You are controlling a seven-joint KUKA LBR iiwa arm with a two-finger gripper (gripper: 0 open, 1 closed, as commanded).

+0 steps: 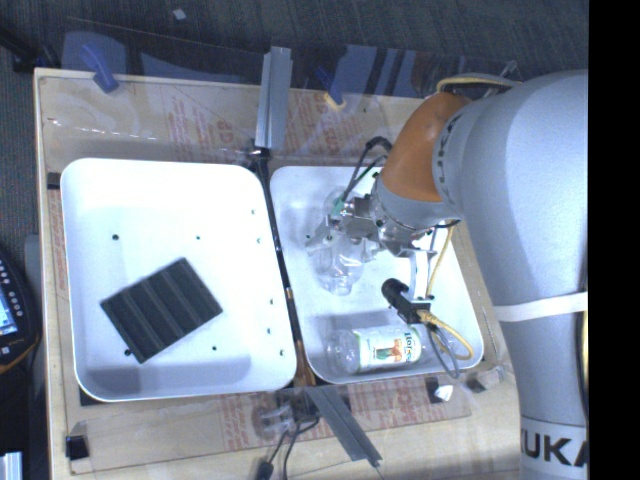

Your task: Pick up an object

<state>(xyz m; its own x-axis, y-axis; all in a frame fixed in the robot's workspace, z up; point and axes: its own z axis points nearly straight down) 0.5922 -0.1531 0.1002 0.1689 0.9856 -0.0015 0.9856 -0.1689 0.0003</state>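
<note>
one fixed camera looks down at a slant on both bins (160, 183).

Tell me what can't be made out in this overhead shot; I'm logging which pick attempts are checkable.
- Gripper, camera view: the wrist sits above the fingers, so open or shut is unclear.
- Clear bottle under it: see-through against the right bin, its outline blurs; contact with the gripper cannot be judged.
- Labelled bottle: label print too small to read.
- Right bin's right side: covered by the arm.
- Dark ridged panel in the left bin: plainly seen.
</note>
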